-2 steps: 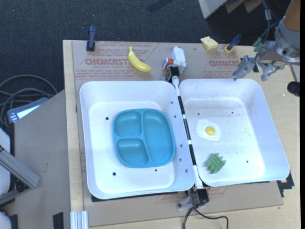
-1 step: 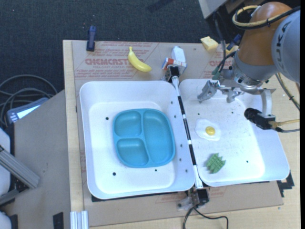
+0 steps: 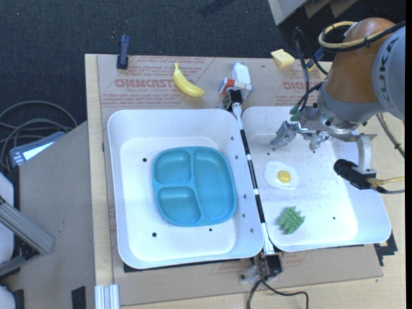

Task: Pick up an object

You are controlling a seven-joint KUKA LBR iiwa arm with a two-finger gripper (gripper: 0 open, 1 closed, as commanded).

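The gripper hangs over the upper part of the right bin, its fingers spread apart with nothing between them. A fried egg lies just below it; a green toy sits lower.

A banana and cheese wedge lie on the bench behind the bins.

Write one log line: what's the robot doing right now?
gripper above right bin, holding nothing | fried egg, green toy lying in it | blue plate in left bin
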